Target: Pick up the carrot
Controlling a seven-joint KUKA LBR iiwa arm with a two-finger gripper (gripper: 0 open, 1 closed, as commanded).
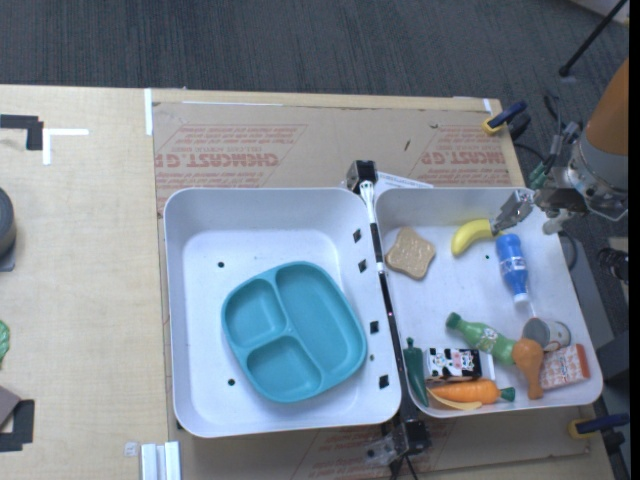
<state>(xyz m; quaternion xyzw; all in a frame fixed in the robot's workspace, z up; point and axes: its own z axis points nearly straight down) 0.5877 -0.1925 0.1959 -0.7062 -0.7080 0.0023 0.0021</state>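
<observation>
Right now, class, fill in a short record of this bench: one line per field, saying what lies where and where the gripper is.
left bin: blue divided plate
right bin: slice of bread, banana, blue bottle, green bottle, small carton
carrot: lying flat at the right bin's near edge, just below the carton
gripper: over the right bin's far right corner, beside the banana, far from the carrot
task state: carrot not picked up

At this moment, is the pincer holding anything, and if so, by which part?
Nothing is held. The pincer hovers over the right bin beside the banana, nothing between its fingers; the carrot lies untouched by the near wall.
</observation>
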